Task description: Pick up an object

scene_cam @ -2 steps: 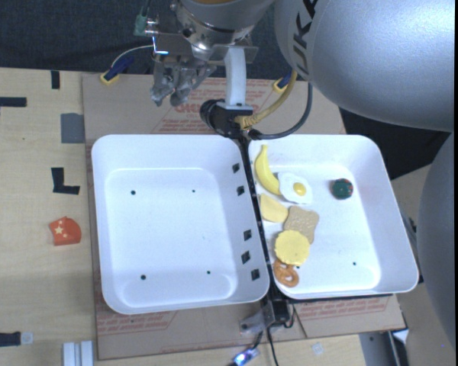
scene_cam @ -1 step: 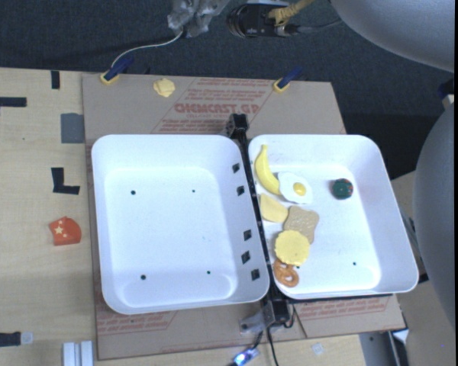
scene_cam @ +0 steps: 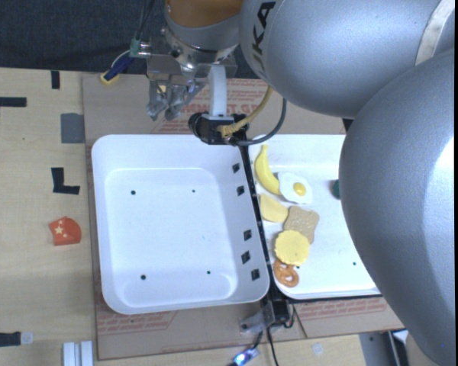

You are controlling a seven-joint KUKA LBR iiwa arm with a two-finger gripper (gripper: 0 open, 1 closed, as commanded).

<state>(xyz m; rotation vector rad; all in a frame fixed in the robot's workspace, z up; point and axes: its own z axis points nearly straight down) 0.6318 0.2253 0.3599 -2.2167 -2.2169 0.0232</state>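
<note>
Two white bins sat side by side on the bench. Nearest the camera in the right bin (scene_cam: 320, 284) lay a pretzel (scene_cam: 285, 274), then a round yellow piece (scene_cam: 292, 246), a tan cracker (scene_cam: 301, 221), a pale yellow slice (scene_cam: 272, 209), a fried egg (scene_cam: 295, 188) and a banana (scene_cam: 266, 171), all clustered along its left wall. The left bin (scene_cam: 168, 227) lay beside it. A red piece (scene_cam: 65, 231) rested on the bench, well left of it. Farthest back, the gripper (scene_cam: 170, 101) hung above the bench beyond the left bin; whether it was open or closed could not be told.
</note>
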